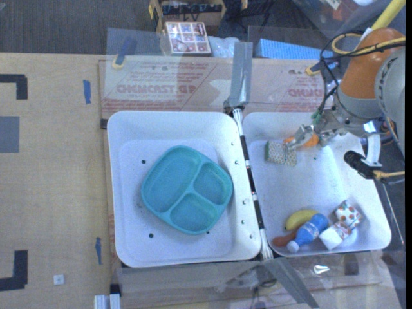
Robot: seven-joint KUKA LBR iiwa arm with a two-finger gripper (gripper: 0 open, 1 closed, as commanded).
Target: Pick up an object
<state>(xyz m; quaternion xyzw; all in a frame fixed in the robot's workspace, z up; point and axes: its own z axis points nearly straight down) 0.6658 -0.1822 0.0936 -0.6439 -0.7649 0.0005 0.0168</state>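
Pale wood bench (51,172) seen from above at a slant, with black and blue tape marks along the left side. Set side by side on it, two shallow white bins, rims touching at the middle: left bin (122,124) and right bin (322,185). Reaching in from the right, over the far right corner of the right bin, a grey arm (380,95) with an orange band, cables looped around the wrist. Lying flat in the middle of the left bin, a teal divided plate (187,188) with three compartments. Beyond the bins, at the far edge, an open cardboard box (187,5).

In the far left part of the right bin, a small speckled square pad (281,153), slightly tilted. Just right of the pad, low over the bin floor, the jaws, with a small orange piece (310,141) at the tips; impossible to tell how wide open, or whether gripping anything.

Clustered in the near right corner of the right bin, well apart from the pad: a yellow banana (300,219), a blue bottle (310,232), a white cup (331,238) and a red-spotted white item (349,215).
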